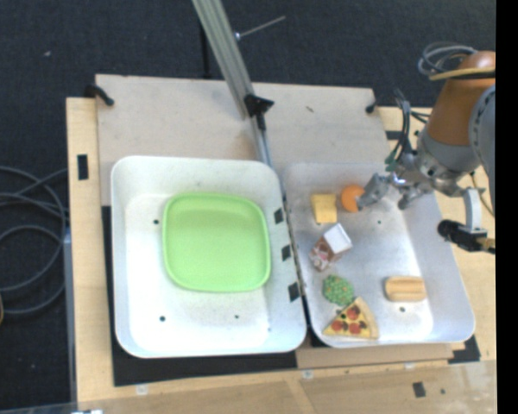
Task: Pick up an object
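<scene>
- Camera view: dark carpet surrounds a pale wooden table [86, 231]; black cables lie on the floor at the left.
- Two white bins sit side by side on the table. Left bin [138, 317] holds one green plate [216, 241]. Right bin [440, 309] holds six small items.
- Count, right bin: one orange ball [351, 197], one yellow block [325, 208], one small carton [332, 244], one green broccoli-like piece [337, 289], one toy pizza slice [352, 319], one bread roll [405, 289].
- Arm [453, 119] enters from the right; the pincer [390, 190] hangs over the upper part of the right bin, tilted, its two fingers spread fairly wide, nothing between them.
- Key relation: the orange ball lies just beside the pincer, to the image left of its nearer fingertip and apart from it. The yellow block sits just beyond the ball, nearly touching it.
- Judgement: the ball is the likeliest target; the pincer needs a short shift leftward and down to straddle it. Being round, it has no long axis to match.
- Risk: a roll away, or a finger catching the block.
</scene>
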`<state>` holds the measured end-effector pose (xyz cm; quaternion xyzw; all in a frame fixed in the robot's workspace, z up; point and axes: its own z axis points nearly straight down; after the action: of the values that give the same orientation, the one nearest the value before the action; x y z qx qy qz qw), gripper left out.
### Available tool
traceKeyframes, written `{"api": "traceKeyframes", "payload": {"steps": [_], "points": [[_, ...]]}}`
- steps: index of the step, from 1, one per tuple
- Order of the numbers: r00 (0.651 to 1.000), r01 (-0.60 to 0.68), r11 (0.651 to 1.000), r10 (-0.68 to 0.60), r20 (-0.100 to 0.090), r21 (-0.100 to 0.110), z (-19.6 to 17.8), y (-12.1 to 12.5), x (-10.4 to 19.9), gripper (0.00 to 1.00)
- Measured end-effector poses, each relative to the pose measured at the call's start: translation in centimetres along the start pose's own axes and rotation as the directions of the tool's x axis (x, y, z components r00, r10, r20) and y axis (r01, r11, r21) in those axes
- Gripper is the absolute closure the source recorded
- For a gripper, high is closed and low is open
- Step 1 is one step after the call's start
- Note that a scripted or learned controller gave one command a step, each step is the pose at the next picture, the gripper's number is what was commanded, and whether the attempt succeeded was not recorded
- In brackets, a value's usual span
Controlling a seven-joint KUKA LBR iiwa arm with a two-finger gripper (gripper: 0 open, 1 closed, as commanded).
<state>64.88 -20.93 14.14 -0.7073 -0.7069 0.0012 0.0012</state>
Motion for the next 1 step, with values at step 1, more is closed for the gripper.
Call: {"api": "traceKeyframes", "payload": {"steps": [1], "points": [[1.000,0.000,1.000,0.000,0.000,-0.001,4.26,-0.07,-0.03,0.00]]}}
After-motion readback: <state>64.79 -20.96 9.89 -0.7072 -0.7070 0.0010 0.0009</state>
